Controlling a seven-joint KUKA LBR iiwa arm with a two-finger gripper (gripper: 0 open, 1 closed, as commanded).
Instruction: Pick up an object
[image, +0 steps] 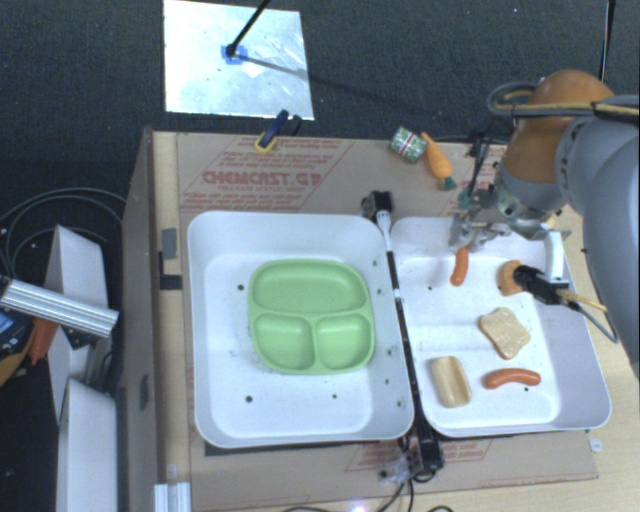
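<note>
Gripper (468, 232) poised at the upper edge of the right bin (580, 400), directly over a small sausage (459, 266).
We see the sausage standing on end just below the fingertips, apart from the bread slice (504, 331), the bun (450, 381) and a second sausage (512, 378) lower in the frame; the green divided plate (310, 316) fills the left bin (215, 400). We cannot tell how wide the gripper stands. We judge a good grasp needs a straight descent centred on the sausage, closing across its narrow width.
</note>
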